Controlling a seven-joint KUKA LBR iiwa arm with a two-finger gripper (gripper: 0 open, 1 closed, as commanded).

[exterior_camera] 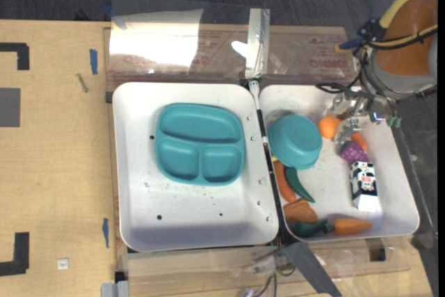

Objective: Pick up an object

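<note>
Here, the arm's claw hung low over the right bin, just beside a small orange ball and a purple toy, seemingly lining up a pick, its opening impossible to tell.

A: Left bin?
B: White, shallow. Inside, a teal divided tray, three compartments, lying flat near the middle.
A: Right bin?
B: White, set against the left one along one edge.
A: Elsewhere?
B: Wooden bench; clear plastic sheet behind the bins; blue tape strip at left.
</note>
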